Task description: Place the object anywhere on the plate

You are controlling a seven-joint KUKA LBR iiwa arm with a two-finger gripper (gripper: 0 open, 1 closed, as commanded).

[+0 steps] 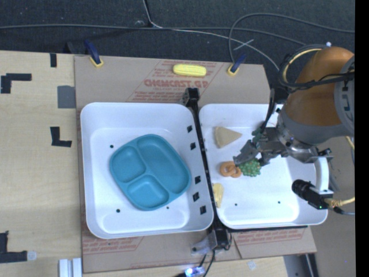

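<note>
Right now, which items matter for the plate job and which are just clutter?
Job:
blue plate in the left bin
gripper
green broccoli-like piece beside it, likely the target

Clutter:
pretzel
beige wedge
yellow piece
corn cob outside the bins

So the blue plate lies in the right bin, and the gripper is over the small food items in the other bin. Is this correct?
Not quite: the camera view shows the blue plate in the left bin. The gripper is over the small food items in the right bin.
</note>
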